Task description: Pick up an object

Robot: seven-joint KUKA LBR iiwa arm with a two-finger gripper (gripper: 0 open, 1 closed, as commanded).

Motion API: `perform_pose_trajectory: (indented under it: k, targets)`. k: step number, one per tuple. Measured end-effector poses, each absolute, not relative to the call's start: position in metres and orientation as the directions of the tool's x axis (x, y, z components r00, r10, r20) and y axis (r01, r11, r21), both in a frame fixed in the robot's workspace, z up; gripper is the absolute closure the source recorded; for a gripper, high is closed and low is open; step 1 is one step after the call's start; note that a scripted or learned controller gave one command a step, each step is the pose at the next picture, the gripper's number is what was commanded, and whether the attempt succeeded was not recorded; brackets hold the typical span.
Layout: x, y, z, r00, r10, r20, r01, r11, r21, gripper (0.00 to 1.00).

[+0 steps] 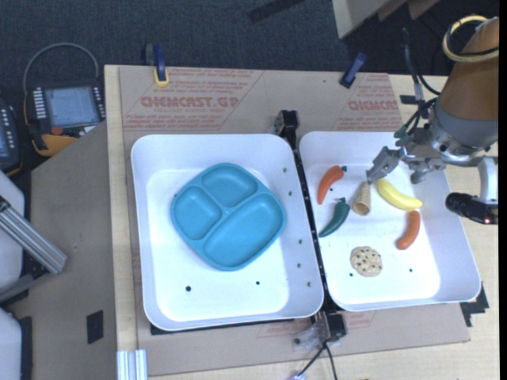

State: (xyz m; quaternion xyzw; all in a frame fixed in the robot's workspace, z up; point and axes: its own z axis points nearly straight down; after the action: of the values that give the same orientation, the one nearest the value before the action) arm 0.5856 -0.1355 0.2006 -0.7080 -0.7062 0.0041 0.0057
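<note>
My gripper (400, 169) hangs over the back of the right bin (451, 283), open, with its fingers spread and nothing between them. Just in front of it lies a yellow banana (398, 195). A tan ice-cream cone (362, 199) lies to the banana's left, close to the left finger. An orange sausage (408, 229) lies in front of the banana, and a round cookie (366, 260) sits nearer the front. A red-orange pepper (329, 184) and a dark green pepper (336, 216) lie near the bin's left wall.
The left bin (158, 291) holds a blue divided plate (228, 215). A black clamp (287, 122) sits at the back between the two bins. A tablet on a stand (70, 105) is off the bench at the far left.
</note>
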Motion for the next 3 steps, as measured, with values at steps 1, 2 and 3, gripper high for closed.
perform_pose_trajectory:
  k: [1, 2, 3]
  targets:
    - [0.589, -0.135, 0.208, 0.000, 1.000, 0.000, 1.000, 0.000, 0.000, 0.00]
    - [0.591, -0.125, 0.153, -0.001, 1.000, 0.002, 1.000, 0.001, -0.007, 0.00]
    - [0.593, -0.122, 0.110, 0.000, 1.000, 0.002, 1.000, 0.000, -0.006, 0.00]
